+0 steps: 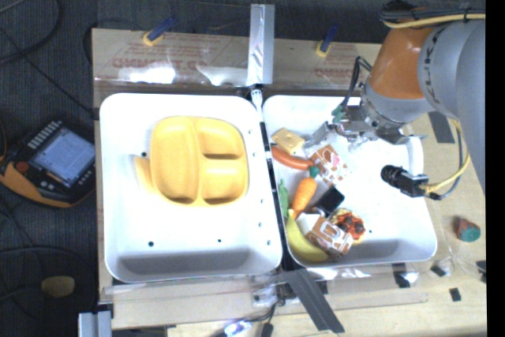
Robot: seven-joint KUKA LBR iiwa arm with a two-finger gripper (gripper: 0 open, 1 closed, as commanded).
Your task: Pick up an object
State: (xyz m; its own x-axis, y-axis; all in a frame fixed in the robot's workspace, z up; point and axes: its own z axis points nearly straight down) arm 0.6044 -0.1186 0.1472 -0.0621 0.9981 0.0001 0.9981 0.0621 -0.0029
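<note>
Camera view, fixed above the bench: two shallow white bins sit side by side on a brown board. Left bin (118, 170) holds one item, a yellow divided plate (197, 158), lying flat in the far half of the bin, three compartments visible.

Right bin (394, 233) holds a cluster of small toy items along its left side. Far end of the cluster: a tan wedge-shaped piece (288, 140), with an orange sausage-like piece (289, 159) just beside it on the near side. A pink-and-white patterned box (330, 162) lies to the right of these. Toward the middle sits a toy carrot (303, 193), tilted, touching a black block (329, 198). At the near end a banana (304, 246) lies against the bin wall, with a brown-and-white packet (325, 233) and a dark red-orange item (351, 223) beside it; the last cannot be identified.

Arm enters from the right, grey with an orange band (398, 67). Gripper (341, 132) sits low over the far part of the right bin, close to the patterned box and the tan piece. Finger spacing cannot be determined, and contact with any item cannot be confirmed.

Outside the bins: a handheld controller (51, 162) rests on the dark floor to the left.
</note>
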